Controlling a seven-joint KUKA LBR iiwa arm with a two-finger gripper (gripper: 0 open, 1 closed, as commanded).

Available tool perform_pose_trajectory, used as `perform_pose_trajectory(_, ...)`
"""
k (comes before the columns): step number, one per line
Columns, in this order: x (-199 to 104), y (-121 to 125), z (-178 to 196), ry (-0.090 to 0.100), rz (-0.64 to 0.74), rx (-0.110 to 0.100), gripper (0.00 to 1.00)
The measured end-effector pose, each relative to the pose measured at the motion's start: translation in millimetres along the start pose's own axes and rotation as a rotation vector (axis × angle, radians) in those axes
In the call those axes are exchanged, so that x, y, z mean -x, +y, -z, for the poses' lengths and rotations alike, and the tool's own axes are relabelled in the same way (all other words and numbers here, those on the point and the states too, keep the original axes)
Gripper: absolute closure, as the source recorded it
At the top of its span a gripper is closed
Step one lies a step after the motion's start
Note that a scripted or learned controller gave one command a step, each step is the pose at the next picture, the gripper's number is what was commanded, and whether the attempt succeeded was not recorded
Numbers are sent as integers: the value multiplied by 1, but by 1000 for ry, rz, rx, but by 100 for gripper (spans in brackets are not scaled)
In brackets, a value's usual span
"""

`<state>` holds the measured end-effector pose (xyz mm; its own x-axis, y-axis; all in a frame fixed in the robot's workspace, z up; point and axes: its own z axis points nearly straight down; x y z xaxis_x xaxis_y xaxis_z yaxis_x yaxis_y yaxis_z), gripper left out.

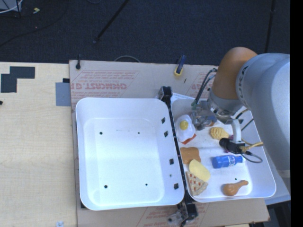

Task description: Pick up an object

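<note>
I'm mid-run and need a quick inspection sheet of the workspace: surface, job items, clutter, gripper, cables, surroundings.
Surface: two shallow white bins side by side on a brown cardboard sheet; left bin, right bin.
Job's things: all in the right bin: toy fried egg, blue bottle, yellow wedge, waffle slice, toy drumstick, tan bread-like piece, ridged yellow piece.
Clutter: blue-and-yellow clip on the cardboard.
Gripper: gripper low over the right bin's back, beside the egg; finger state unclear.
Cables: black cables run along the wrist.
Surroundings: dark carpet, pale wood bench.
</note>
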<state>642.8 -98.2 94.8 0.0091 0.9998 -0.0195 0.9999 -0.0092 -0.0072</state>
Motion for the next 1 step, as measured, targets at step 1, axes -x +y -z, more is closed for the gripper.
perform_pose_trajectory(1,1,0,0,3,-2,-1,100)
